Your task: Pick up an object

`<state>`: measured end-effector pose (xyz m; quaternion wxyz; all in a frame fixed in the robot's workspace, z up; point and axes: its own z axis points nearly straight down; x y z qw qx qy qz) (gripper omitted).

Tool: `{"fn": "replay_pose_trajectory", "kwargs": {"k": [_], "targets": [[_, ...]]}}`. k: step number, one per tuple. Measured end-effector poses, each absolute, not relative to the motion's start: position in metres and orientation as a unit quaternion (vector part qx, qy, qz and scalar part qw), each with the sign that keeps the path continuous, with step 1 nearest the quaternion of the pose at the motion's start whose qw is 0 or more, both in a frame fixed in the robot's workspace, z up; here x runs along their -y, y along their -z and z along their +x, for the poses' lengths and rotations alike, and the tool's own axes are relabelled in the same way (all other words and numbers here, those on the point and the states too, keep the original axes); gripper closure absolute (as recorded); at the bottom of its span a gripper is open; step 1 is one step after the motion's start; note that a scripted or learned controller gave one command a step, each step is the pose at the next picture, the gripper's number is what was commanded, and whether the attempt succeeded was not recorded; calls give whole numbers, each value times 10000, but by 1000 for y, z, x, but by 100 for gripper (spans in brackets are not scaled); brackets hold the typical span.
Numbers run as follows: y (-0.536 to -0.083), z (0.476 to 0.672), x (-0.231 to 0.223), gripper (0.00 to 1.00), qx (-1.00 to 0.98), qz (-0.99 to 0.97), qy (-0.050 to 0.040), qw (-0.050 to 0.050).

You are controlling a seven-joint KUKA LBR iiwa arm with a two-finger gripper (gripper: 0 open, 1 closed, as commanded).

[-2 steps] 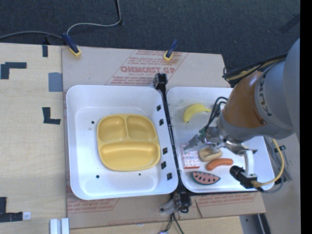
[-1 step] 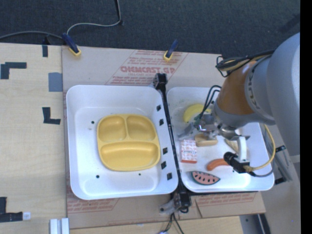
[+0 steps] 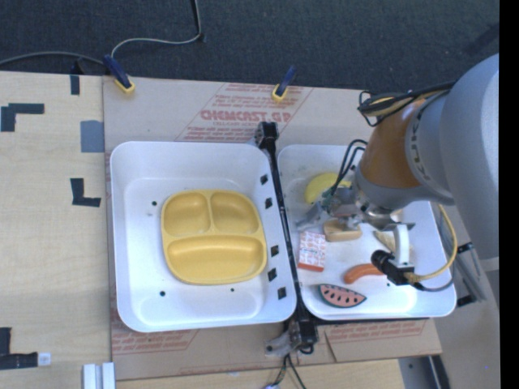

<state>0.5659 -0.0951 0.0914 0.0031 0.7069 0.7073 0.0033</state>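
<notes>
Camera view looks down on the grey arm (image 3: 454, 136), the biggest thing here, leaning in over the right-hand bin (image 3: 438, 302). Next in size is the left bin (image 3: 130, 241), beside the right bin, with a yellow divided plate (image 3: 214, 237) lying flat in it. Inside the right bin, the gripper (image 3: 345, 209) sits low toward its far left part, just over a tan wedge (image 3: 342, 232) and beside a yellow lemon-like piece (image 3: 318, 187). Whether its grip is wide or closed I cannot tell; the wrist hides it. Toward the bin's near side lie a red-printed packet (image 3: 311, 251), a watermelon slice (image 3: 341, 296) and an orange carrot-like piece (image 3: 362, 273). I'd say come straight down on the wedge, centred, clear of the lemon.
</notes>
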Motion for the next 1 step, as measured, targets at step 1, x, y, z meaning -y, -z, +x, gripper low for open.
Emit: {"fn": "replay_pose_trajectory", "kwargs": {"k": [1], "targets": [[-101,567,96,100,-7072,7069,-44,71]]}}
